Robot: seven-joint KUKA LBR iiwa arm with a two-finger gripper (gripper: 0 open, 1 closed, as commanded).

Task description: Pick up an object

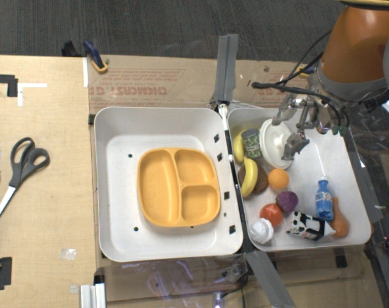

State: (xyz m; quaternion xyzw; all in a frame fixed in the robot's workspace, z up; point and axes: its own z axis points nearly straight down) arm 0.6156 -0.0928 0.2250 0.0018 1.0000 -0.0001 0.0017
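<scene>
My gripper [285, 136] hangs over the back of the right bin [354, 172], open, with its fingers spread above the right rim of a white cup [271, 143]. Nothing is held between them. Left of the cup lie a green can [250, 143] and a banana [247, 175]. An orange [278, 178] and a brown round object [261, 179] sit just in front of the cup. Nearer the front are a purple piece [287, 201], a red tomato [270, 213], a white lump [261, 231], a black-and-white cow toy [307, 225], a blue bottle [323, 201] and an orange carrot [339, 220].
The left bin [111, 172] holds a yellow divided plate [179, 187]. Scissors [18, 169] lie on the wooden bench at far left. A grey divider bar [225, 69] runs back between the bins. The arm's orange band [357, 37] looms over the right bin's back corner.
</scene>
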